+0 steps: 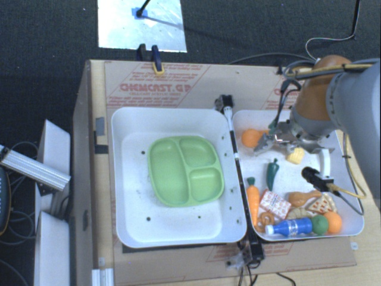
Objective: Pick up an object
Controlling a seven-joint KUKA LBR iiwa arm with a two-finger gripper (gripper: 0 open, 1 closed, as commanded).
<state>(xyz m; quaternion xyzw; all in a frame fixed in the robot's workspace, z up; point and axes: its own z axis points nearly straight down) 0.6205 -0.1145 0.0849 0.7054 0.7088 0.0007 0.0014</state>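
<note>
Left of our right bin (351, 222) crowded with toy food, another bin (128, 177) bearing a green tray (186, 170); our gripper's (266, 142) grip unclear.

Two white bins: left (119, 177), right (351, 219). One green divided plate (186, 170). One carrot (253, 200). One dark green pepper (272, 173). One blue bottle (290, 227). Two orange fruits (251, 137) (333, 221). One drumstick (303, 198). One pizza slice (323, 205).

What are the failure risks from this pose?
The gripper hangs over the right bin between the orange fruit and the yellow piece, so it may close on neither or nudge one away. Toys crowd the near corner around the blue bottle; a grasp there could snag a neighbour.
</note>
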